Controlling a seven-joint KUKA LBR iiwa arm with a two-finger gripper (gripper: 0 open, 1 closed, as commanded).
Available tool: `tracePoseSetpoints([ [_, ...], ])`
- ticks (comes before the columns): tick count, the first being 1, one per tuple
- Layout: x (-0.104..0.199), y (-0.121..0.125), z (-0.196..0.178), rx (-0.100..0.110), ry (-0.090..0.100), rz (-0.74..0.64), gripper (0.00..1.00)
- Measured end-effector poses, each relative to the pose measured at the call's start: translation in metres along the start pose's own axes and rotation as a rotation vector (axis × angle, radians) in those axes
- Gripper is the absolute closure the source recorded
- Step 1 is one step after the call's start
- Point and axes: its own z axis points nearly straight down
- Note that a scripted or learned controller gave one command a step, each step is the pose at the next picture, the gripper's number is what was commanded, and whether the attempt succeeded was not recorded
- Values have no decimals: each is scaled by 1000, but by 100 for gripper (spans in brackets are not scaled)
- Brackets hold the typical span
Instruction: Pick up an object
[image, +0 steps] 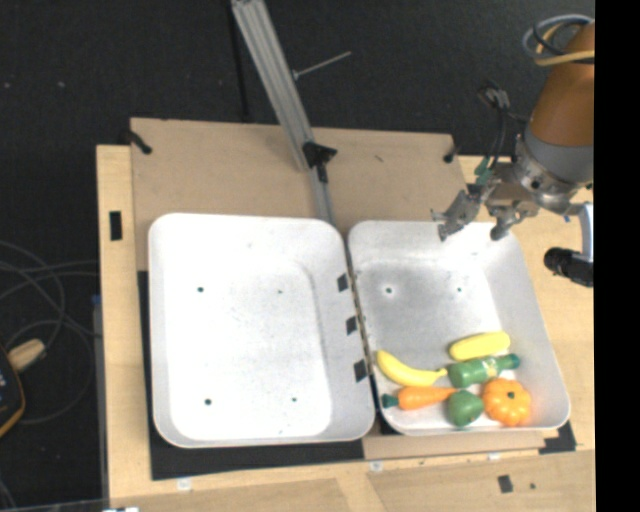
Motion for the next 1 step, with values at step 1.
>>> tracePoseSetpoints([
  [1, 72, 48, 78, 7, 2, -5, 0],
])
